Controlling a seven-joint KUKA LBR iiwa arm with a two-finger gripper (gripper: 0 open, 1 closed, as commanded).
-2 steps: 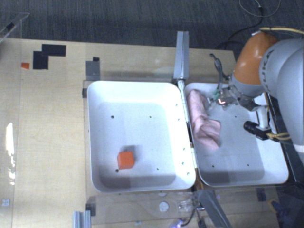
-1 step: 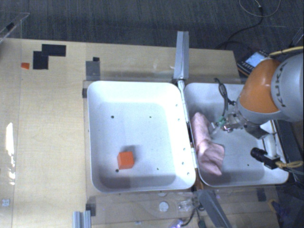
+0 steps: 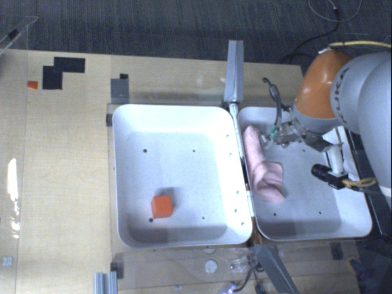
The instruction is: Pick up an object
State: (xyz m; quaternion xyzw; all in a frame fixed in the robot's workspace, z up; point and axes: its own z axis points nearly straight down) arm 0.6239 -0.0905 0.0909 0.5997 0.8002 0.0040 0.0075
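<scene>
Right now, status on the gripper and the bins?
Gripper low in right bin, beside pink cloth. Orange block in left bin. Nothing blocking.

Two white bins sit side by side on the bench (image 3: 61, 195). The left bin (image 3: 177, 118) holds an orange cube (image 3: 162, 206) near its front-left area. The right bin (image 3: 318, 225) holds a pink cloth (image 3: 262, 169) lying along its left wall. The arm (image 3: 349, 90) reaches over the right bin, its gripper (image 3: 278, 133) just beside the cloth's upper end.
</scene>
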